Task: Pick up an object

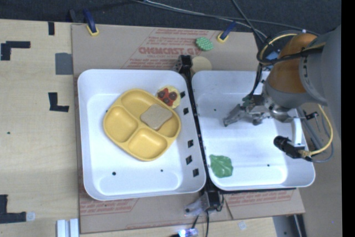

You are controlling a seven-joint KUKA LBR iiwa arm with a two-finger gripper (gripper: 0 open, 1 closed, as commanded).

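In the right bin (244, 86), a green leafy toy piece (221, 165) lies near the front left corner. The left bin (91, 119) bears a yellow divided plate (125, 125) with a tan bread slice (156, 116) on it and a small red-and-yellow piece (168, 95) at its far edge. My gripper (232, 117) hangs over the middle of the right bin, pointing left, well behind the green piece and apart from it. Nothing shows between its fingers.
A black divider (191, 119) runs between the two bins. A small green dotted object (204, 43) lies on the cardboard behind the bins. Cables (310, 144) loop at the arm's wrist over the right bin's right edge.
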